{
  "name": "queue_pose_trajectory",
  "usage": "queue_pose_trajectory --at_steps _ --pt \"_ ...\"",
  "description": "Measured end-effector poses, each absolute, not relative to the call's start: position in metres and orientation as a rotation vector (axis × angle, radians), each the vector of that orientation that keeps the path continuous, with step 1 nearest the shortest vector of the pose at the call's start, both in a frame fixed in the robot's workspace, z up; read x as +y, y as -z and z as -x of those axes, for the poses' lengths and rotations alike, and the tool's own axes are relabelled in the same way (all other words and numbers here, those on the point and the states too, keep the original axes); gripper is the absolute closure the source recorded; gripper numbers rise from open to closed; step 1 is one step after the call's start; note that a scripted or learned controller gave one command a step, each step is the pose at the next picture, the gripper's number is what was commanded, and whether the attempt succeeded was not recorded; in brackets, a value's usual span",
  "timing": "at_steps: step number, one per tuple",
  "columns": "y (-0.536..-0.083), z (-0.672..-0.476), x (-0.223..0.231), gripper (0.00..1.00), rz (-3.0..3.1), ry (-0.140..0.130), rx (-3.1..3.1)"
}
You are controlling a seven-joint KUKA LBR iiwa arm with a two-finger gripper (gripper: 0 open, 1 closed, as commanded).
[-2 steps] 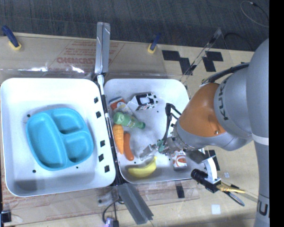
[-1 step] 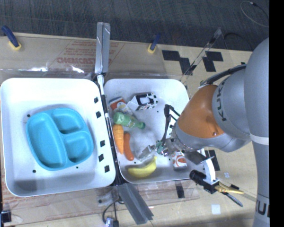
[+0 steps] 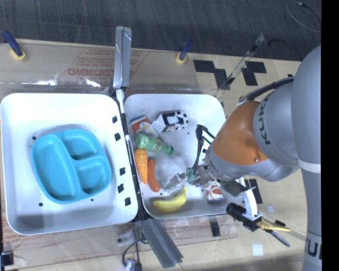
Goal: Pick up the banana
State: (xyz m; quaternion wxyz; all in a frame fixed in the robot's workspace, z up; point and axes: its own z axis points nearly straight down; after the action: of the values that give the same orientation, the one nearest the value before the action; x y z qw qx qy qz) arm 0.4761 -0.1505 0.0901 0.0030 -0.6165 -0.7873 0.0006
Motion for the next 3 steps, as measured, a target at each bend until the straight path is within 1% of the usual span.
queue_pose_trajectory --at_steps 1,2,3 --pt "-0.0983 -0.4764 -0.1502 1.00 1.925 -0.003 -2.471" --pt "-0.0983 -0.4764 -0.1501 0.00 1.925 -0.003 -2.471" --pt "-0.0900 -0.4761 -0.1499 0.00 1.930 -0.002 -2.471"
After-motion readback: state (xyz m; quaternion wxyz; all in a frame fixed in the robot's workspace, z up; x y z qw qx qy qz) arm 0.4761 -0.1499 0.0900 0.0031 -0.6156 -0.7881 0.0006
